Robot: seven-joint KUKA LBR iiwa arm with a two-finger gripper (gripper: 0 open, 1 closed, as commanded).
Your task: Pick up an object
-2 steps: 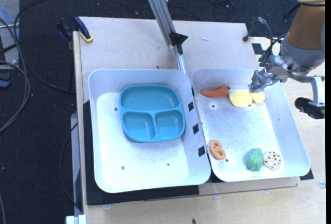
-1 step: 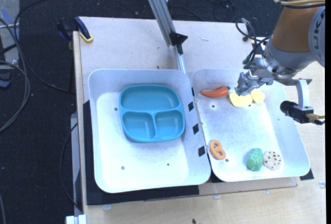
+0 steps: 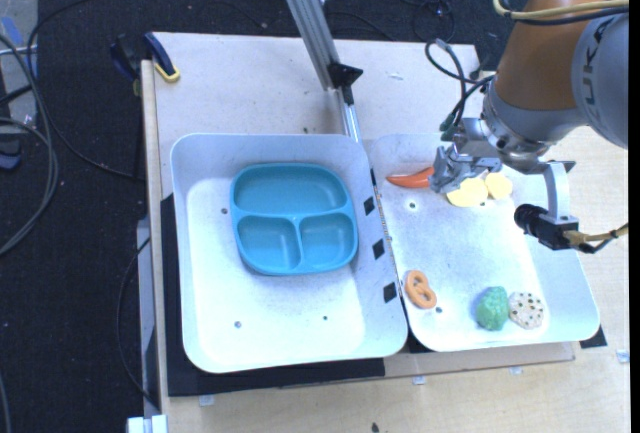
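My gripper point(image 3: 452, 167) hangs low over the far end of the right bin point(image 3: 480, 241). It sits between an orange carrot-shaped piece point(image 3: 407, 179) on its left and pale yellow pieces point(image 3: 473, 191) just below and to its right. The gripper's body overlaps the carrot's right end and the top of the yellow pieces, so I cannot say whether it touches either. Near the bin's front lie a small orange pretzel point(image 3: 420, 289), a green lump point(image 3: 491, 308) and a speckled cookie point(image 3: 526, 310).
The left bin point(image 3: 200, 251) holds a blue divided plate point(image 3: 295, 219). A slanted metal pole point(image 3: 310, 11) comes down to the bins' far edge. A black fitting with a cable point(image 3: 540, 224) hangs off the arm over the right bin's right side.
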